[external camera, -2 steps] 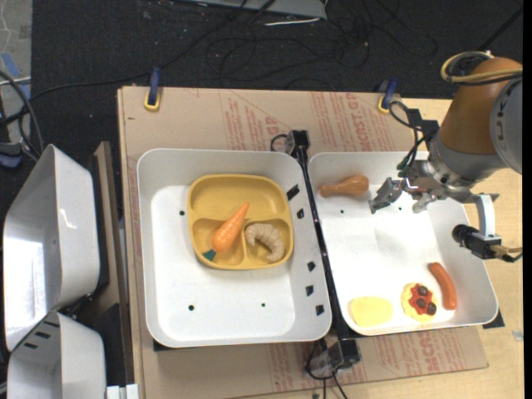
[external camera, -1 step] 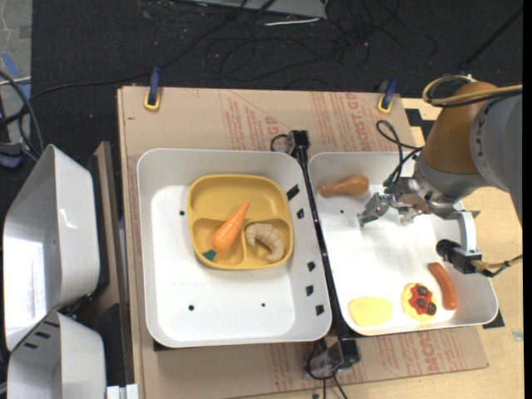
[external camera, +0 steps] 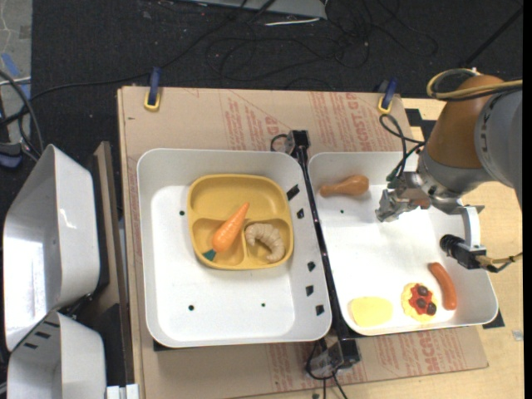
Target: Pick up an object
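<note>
The end effector (external camera: 392, 208) hangs over the upper part of the right-hand shallow white bin (external camera: 474, 322), its metal tip low near the bin floor; whether it is parted or closed cannot be told from this slanted view, and nothing is seen in its grasp. Just to its left, apart from it, lies the nearest candidate, a brown plastic drumstick-shaped toy (external camera: 345, 187), lying roughly level with its thin end toward the bin divider. Farther off, along the bin's lower edge, sit a flat pale-yellow disc (external camera: 370, 310), a small yellow pizza-like round with dark and red toppings (external camera: 420, 299) and a red-orange toy sausage (external camera: 443, 284).

To do the pick well, I would judge the drumstick the sensible target: centre above its thick end, turn the wrist so the closing direction crosses its long axis, then descend straight.

In the left white bin (external camera: 166, 306), a yellow divided plate (external camera: 208, 191) holds an orange toy carrot (external camera: 230, 227) and a beige curled shrimp toy (external camera: 266, 239).
</note>
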Robot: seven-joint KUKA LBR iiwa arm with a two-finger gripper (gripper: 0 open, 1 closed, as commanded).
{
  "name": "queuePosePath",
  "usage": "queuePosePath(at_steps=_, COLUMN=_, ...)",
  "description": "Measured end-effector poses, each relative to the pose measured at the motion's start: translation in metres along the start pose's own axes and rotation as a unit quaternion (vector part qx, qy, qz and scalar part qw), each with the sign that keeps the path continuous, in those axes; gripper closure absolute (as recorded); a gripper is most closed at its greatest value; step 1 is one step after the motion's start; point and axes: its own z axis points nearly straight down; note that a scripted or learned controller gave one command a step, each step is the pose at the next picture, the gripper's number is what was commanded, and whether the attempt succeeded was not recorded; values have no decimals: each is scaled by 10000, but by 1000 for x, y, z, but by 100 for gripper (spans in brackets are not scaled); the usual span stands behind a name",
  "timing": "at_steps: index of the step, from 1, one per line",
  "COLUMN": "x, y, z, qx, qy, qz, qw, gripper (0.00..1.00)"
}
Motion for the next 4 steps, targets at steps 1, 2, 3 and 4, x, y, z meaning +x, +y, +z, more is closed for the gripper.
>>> queuePosePath(at_steps=1, x=5, y=-4, z=-61, qx=-23, qy=-6, qz=-15, qw=10000, gripper=100)
queuePosePath(at_steps=2, x=5, y=-3, z=-125, qx=-28, qy=-8, qz=-20, qw=10000, gripper=100)
queuePosePath(at_steps=3, x=5, y=-2, z=-179, qx=-26, qy=-8, qz=-21, qw=10000, gripper=100)
queuePosePath(at_steps=4, x=55, y=5, z=-160, qx=11, qy=4, qz=-34, qw=10000, gripper=100)
